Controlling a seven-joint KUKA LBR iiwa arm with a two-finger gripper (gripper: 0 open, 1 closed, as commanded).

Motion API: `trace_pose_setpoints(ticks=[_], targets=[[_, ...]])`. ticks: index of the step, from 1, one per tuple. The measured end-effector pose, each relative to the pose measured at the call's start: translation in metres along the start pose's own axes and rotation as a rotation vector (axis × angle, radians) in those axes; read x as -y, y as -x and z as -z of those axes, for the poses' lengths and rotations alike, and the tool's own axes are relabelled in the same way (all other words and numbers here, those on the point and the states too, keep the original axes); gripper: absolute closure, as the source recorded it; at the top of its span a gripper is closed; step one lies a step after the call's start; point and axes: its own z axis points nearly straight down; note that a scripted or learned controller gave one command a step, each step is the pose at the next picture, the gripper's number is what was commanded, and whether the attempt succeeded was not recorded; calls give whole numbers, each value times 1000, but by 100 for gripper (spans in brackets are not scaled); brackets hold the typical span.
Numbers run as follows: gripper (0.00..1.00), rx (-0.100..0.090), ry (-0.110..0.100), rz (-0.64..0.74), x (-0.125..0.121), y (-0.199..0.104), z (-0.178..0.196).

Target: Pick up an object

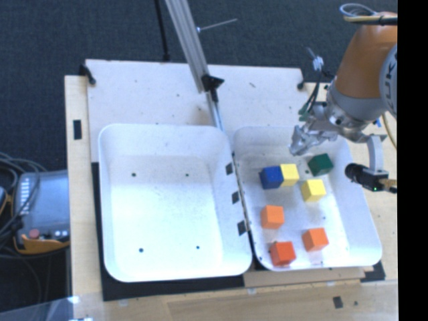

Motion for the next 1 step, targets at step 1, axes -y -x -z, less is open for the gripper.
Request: trace_pose_setpoints(ticks=[1], targets=[[100,-1,0,0,-1,-46,7]])
